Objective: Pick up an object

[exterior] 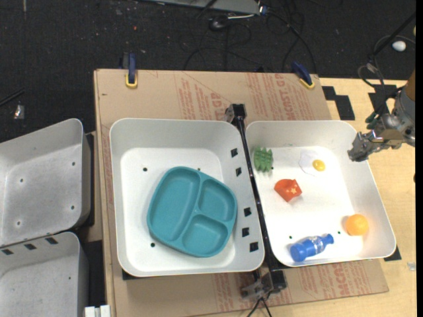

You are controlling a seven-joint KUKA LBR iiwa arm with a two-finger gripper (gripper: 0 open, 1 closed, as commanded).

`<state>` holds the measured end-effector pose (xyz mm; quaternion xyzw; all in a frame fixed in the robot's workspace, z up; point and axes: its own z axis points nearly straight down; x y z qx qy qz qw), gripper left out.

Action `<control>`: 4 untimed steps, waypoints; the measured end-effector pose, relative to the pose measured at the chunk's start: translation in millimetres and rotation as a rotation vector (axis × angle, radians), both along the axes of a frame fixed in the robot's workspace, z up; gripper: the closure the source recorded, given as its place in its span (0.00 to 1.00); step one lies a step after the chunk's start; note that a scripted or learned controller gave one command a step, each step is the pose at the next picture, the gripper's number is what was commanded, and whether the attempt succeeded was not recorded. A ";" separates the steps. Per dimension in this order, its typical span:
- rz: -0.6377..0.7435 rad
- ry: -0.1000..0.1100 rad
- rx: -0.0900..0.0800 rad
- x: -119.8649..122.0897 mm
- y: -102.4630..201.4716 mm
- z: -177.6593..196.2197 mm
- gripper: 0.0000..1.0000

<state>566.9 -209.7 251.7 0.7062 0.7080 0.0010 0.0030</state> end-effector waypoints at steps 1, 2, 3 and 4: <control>0.006 0.005 0.005 12.3 62.3 1.3 1.00; 0.006 0.004 0.003 25.6 114.1 7.8 1.00; 0.006 0.006 0.005 30.6 173.3 2.4 1.00; 0.007 0.004 0.004 43.4 235.6 -3.6 1.00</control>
